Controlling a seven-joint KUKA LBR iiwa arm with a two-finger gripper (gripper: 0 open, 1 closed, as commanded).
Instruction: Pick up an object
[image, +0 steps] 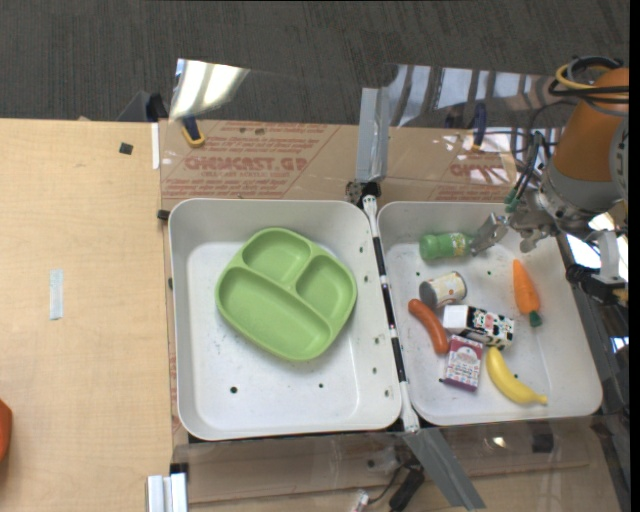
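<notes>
Lying in the right bin (590, 400) are the things on offer: a green bottle (445, 244) near its far edge, a small can (443, 290) just below it, a red sausage (429, 326), a black-and-white carton (480, 322), a pink packet (462, 362), a yellow banana (515, 381) toward the near right corner, and an orange carrot (526, 289) by the right edge. The sausage, carton and packet crowd together mid-bin; carrot and bottle lie apart from them. The fingers (492, 233) hang at the bin's far edge, just right of the bottle, with nothing visibly between them; how wide they stand I cannot tell. The arm (585, 150) comes in over the far right corner. The left bin (190, 330) holds a green divided plate (287, 292), tilted toward the far side. Both bins sit on the surface (70, 300).
</notes>
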